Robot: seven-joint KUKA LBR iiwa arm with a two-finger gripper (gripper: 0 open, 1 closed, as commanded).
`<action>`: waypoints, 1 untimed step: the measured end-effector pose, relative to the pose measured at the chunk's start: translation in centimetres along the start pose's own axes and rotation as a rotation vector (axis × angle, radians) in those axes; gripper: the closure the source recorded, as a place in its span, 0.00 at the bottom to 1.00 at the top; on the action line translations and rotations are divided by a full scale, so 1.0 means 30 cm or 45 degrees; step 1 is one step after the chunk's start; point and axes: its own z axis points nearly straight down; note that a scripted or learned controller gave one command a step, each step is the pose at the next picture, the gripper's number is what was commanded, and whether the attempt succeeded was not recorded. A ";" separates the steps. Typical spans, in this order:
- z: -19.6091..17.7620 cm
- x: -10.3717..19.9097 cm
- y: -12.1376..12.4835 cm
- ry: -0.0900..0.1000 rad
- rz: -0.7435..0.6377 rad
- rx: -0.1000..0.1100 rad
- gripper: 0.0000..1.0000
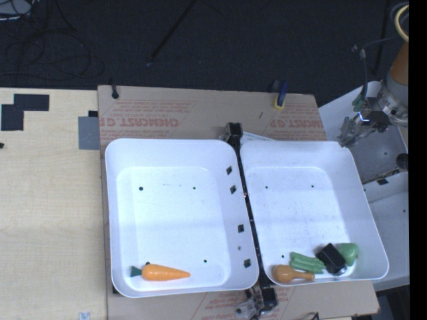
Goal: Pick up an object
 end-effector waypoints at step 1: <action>-0.037 -0.001 0.000 0.000 -0.001 -0.001 1.00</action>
